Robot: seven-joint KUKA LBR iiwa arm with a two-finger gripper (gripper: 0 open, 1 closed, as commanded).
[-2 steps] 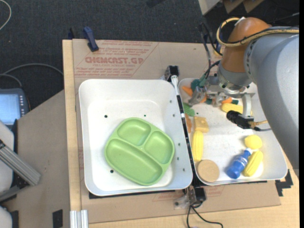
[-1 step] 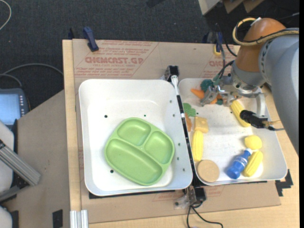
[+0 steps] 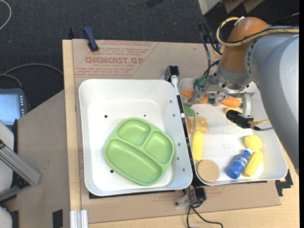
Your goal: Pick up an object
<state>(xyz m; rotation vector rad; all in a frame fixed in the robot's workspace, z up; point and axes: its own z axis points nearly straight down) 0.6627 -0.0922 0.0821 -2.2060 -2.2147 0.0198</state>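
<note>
Over the far end of the right white bin (image 3: 273,167), my gripper (image 3: 214,90) sits low among small orange pieces (image 3: 231,101). Honestly can't tell its state, so nothing counts as picked yet; lifting's all left.

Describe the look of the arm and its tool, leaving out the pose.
The arm is a thick, rounded grey body with a glossy orange band above the wrist. A yellow cable loops beside the band, and thin dark wires run down toward the tool, a compact metal-and-black assembly with small green and orange parts. No markings are legible.
</note>
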